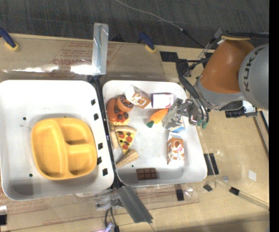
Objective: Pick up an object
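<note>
Hovering low over the right bin [193, 170], the gripper [174, 117] is placed just beside the toy carrot [158, 116], probably because that piece was chosen for picking. Whether its fingers are spread or closed cannot be told, and nothing is seen held. A yellow tray [62, 146] is kept in the left bin [6, 178].

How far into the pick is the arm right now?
Done: the gripper has reached into the right bin, low beside the toy carrot.
In hand: nothing visibly between its fingers; whether they are open or shut is unclear.
Left: grasp and lift. The carrot, milk carton, pizza slice and chocolate bar all lie on the bin floor.
</note>
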`<action>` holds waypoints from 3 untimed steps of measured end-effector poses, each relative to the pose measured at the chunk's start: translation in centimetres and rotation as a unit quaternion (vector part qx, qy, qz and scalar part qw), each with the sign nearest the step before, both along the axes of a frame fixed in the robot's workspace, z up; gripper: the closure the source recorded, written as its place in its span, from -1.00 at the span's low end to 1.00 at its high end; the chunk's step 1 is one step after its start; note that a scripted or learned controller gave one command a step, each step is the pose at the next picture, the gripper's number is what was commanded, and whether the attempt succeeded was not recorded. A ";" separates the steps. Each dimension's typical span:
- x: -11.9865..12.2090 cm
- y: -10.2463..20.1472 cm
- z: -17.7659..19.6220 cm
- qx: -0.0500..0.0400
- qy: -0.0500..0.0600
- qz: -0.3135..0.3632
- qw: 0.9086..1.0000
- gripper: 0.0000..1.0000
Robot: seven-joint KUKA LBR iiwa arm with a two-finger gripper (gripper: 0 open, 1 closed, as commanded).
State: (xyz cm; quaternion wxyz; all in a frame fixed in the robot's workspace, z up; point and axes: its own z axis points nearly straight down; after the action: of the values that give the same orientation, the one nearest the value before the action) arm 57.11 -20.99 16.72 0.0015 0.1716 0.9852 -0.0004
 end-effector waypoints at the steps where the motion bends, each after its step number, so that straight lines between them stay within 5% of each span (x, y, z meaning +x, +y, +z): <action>1: 0.9 1.7 -7.4 0.001 0.001 -0.198 0.980 1.00; 2: 2.6 -0.1 -5.2 0.001 0.001 -0.383 0.924 1.00; 3: 2.6 0.0 -5.2 0.001 0.001 -0.383 0.924 -1.00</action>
State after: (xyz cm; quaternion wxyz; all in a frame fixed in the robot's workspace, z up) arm 59.66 -21.01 11.48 -0.0004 0.5358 0.8444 -0.0003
